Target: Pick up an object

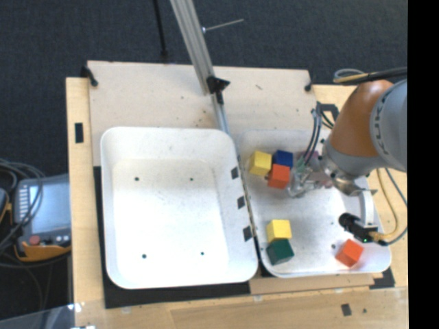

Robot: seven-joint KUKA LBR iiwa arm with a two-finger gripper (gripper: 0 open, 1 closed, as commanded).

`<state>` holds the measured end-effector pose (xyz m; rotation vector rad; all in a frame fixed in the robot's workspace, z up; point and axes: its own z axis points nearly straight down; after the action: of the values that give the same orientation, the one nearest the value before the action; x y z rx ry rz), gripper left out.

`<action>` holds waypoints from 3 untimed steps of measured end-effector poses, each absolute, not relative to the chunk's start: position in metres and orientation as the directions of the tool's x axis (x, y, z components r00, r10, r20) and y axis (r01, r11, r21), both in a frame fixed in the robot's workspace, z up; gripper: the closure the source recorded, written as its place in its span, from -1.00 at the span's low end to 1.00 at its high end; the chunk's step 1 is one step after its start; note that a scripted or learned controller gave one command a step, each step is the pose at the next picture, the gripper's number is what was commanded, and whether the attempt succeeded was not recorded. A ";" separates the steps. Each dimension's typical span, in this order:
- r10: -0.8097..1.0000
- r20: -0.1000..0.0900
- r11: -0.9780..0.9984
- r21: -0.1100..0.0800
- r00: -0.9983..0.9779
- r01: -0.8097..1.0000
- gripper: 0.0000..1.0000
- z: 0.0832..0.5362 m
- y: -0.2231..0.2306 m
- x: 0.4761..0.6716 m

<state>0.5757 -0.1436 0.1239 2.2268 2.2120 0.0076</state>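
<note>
Scene: a slanted overhead look at a wooden bench that carries two shallow white bins side by side.
Left bin: the bigger-looking one, white, with a few small dark dots on its floor.
Right bin: white, with all the coloured blocks in it.
Arm: grey with an orange band, reaching in from the right and bending down over the right bin's upper part.
Gripper: low over the bin floor, just to the right of the upper cluster of blocks. Its tips are small and blurred, so whether they are spread or closed cannot be told, and no block can be seen between them.
Upper cluster: a yellow block, a blue block and an orange block, all pressed together. The orange one sits nearest the gripper, just beside it.
Lower pair: a second yellow block touching a green block right below it, near the bin's left wall.
Lone block: another orange block near the bin's lower right corner, well apart from the others.
Block orientation: all are cubes with no long axis, each turned a little askew to the bin walls.
Writing: no readable labels or brand marks anywhere.
Pole: a metal bar slanting up from between the bins.
Screen device: off the bench's left side, with cables.
</note>
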 end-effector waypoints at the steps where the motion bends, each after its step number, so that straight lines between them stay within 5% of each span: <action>1: 1.000 0.000 0.004 0.008 -0.004 1.000 1.00 0.186 -0.139 0.583; 2: 1.000 -0.001 0.005 0.009 -0.005 1.000 1.00 0.251 -0.137 0.584; 3: 1.000 0.001 0.006 0.003 -0.006 1.000 1.00 0.258 -0.137 0.585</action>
<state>0.5848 -0.1374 0.2583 2.2134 2.2275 0.0038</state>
